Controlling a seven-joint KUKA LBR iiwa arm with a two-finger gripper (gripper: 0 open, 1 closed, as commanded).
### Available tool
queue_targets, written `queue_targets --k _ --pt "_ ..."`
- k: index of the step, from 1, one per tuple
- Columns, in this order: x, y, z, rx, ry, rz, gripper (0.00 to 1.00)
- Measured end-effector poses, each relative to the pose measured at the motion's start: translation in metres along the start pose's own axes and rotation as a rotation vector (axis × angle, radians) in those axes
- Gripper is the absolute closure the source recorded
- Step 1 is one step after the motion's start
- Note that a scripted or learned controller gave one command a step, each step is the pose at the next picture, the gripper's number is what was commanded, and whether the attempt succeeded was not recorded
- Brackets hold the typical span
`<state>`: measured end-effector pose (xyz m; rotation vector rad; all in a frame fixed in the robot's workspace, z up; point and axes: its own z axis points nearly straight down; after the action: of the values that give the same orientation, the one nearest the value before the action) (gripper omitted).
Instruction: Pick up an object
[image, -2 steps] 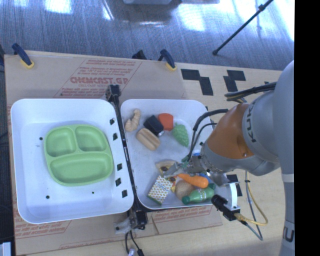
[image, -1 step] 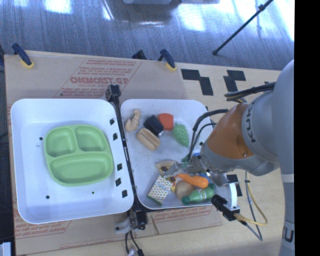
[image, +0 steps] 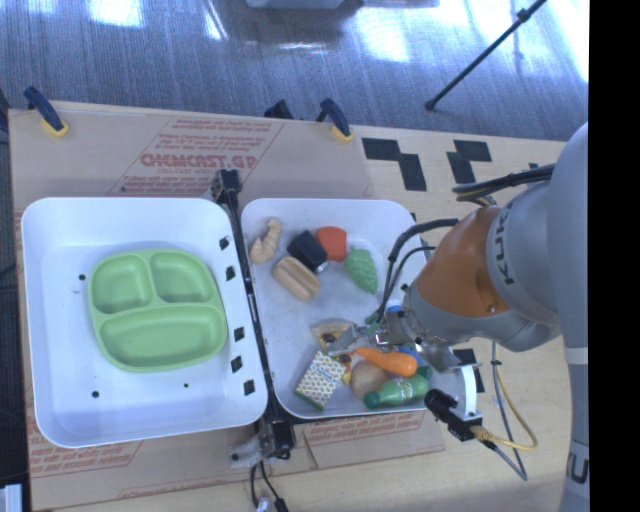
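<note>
A cardboard-covered bench (image: 300, 150) stands on dark blue-grey carpet (image: 150, 50) streaked with bright window light. Blue clamps (image: 45, 110) grip its far edge; a black stand leg (image: 480, 55) crosses the floor.

A light green three-compartment plastic plate (image: 156, 308) lies in the left shallow white bin (image: 45, 330); both bins rest on printed brown cardboard (image: 190, 150) held by blue-and-yellow clamps (image: 45, 110)

Grey arm (image: 560, 250), orange wrist band (image: 462, 268), black cables (image: 420, 245) looping alongside
</note>
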<state>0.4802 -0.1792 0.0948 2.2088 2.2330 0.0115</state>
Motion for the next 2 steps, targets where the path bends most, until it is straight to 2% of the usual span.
queue_targets --k 1,2 --pt "-0.0047 0.0007 0.0001 0.003 0.01 -0.004 0.0" --pt "0.002 -0.0004 0.0 -0.001 -0.005 0.001 0.0"
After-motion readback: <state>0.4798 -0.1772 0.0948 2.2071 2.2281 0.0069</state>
